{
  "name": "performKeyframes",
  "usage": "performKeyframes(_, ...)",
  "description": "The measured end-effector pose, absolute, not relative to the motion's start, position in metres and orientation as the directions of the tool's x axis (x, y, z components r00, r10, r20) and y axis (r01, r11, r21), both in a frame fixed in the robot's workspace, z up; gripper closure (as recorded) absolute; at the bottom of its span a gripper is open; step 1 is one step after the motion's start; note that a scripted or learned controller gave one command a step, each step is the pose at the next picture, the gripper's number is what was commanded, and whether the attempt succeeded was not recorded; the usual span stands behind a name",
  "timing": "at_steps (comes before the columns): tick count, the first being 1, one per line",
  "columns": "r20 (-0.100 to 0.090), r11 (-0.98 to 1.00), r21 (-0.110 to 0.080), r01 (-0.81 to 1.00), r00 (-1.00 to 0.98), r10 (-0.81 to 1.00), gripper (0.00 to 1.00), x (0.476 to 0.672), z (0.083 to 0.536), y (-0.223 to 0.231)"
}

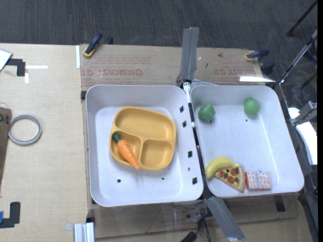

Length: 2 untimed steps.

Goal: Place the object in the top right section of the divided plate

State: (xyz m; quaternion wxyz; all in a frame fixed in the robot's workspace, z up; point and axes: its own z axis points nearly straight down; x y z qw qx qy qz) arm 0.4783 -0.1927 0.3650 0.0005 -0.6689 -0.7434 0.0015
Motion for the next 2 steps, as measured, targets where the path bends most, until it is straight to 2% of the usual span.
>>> performKeyframes(1, -0.003, 0.108, -0.004, 0.994, -0.108, 0.994, 1.0, 0.48, 0.373, -0.192)
performKeyframes(2, -0.003, -0.342, -0.002, 0.94, 0.342, 0.94, 1.0, 0.495, 0.385, -0.159)
